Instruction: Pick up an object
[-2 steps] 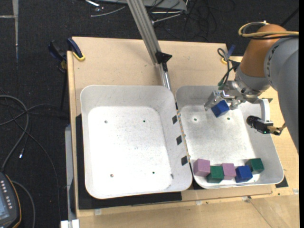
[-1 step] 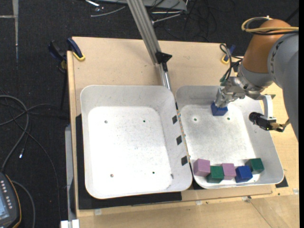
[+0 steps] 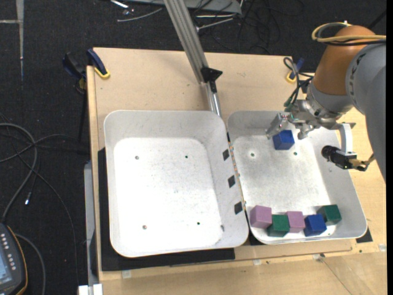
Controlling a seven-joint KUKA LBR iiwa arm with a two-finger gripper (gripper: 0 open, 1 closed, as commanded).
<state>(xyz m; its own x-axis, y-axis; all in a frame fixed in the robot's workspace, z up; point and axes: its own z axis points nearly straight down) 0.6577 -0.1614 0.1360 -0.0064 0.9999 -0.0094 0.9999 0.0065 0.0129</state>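
A blue cube (image 3: 283,141) lies at the back of the right bin (image 3: 288,177), near its far wall. My gripper (image 3: 288,132) hangs right over it, open, with one finger (image 3: 274,127) at the cube's left and the other finger (image 3: 304,131) a small gap off its right side. The cube shows just below and between the fingertips, and they do not clamp it. Along the bin's near edge sit a purple cube (image 3: 261,216), a green cube (image 3: 279,224), a pink cube (image 3: 296,220), another blue cube (image 3: 315,224) and a dark green cube (image 3: 331,213).
The left bin (image 3: 123,165) stands beside the right one, with a low divider between them. A metal pole (image 3: 190,35) slants over the bench's back. The grey arm with its orange band (image 3: 341,63) reaches in from the right, and a black fitting (image 3: 338,155) hangs over the bin's right rim.
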